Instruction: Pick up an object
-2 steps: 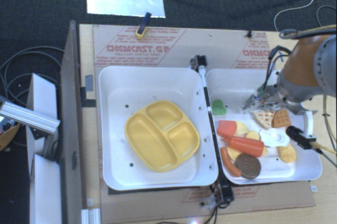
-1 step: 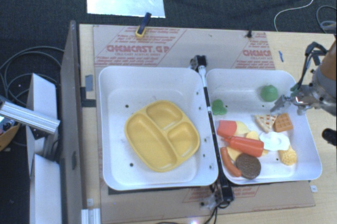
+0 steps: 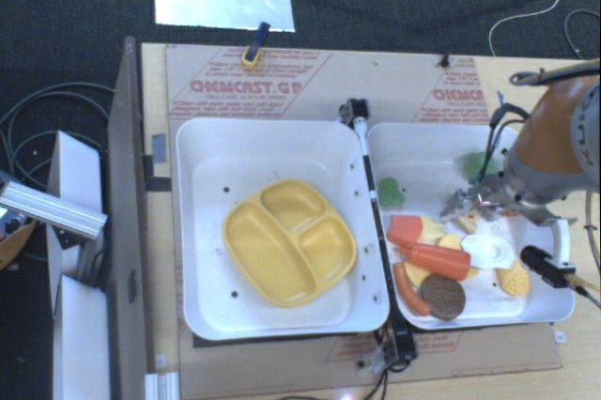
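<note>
The right bin holds a pile of toy food. It includes a red block, an orange-red carrot-like stick, a brown round cookie, a white fried egg, a yellow corn piece, a small green piece and a tan bit. My gripper hangs low over the right half of this bin, just above the tan bit and the egg. A green item lies behind it, partly hidden by the arm.
The left bin holds a yellow divided plate. A divider rail runs between the bins. The grey and orange arm covers the right bin's far right side. Cardboard lies under both bins.
</note>
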### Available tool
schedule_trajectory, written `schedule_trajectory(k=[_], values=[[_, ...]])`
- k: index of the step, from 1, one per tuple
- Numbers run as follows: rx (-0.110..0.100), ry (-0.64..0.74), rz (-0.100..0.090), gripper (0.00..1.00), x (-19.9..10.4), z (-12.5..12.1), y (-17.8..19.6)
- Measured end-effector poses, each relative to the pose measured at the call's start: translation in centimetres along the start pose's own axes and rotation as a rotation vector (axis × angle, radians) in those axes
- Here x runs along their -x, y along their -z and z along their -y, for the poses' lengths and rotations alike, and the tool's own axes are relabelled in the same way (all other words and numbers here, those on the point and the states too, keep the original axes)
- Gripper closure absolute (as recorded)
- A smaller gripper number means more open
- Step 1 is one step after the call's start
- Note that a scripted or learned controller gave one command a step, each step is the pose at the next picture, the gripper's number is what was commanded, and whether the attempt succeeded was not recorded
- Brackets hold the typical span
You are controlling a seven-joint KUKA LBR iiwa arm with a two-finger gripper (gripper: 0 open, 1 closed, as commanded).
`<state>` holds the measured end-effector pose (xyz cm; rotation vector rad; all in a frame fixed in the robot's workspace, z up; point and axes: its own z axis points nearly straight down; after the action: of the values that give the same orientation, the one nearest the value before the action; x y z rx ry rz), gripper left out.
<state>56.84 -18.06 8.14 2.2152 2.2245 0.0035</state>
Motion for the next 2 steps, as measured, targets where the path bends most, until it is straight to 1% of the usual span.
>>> schedule_trajectory(k=[1,2], values=[[0.002,0.0,0.001,1.0,0.2,-0.1,1.4],[0.004,-0.005,0.003,1.0,0.3,5.4,10.9]])
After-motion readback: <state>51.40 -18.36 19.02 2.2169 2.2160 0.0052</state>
